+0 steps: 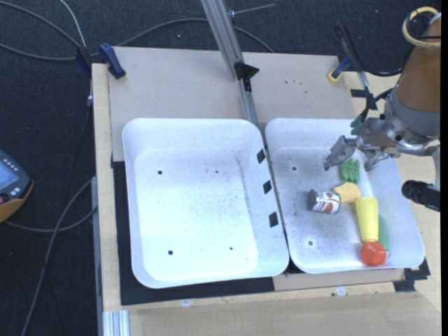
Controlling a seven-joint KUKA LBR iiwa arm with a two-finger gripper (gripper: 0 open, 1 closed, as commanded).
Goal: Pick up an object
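Over the right bin (294,257), near its far right corner, the gripper (353,152) is hovering with its fingers spread, pinching nothing. Just below it a green toy (349,169) is lying, touching a yellow block (346,191). A small can (324,201), yellow cylinder (367,218) and red ball (373,253) are sitting toward the near right corner.

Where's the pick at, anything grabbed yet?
Done: gripper has reached the right bin, above the green object. In hand: nothing visible between its fingers. Left: the grasp and lift; small can, yellow block, yellow cylinder and red ball all lie loose.
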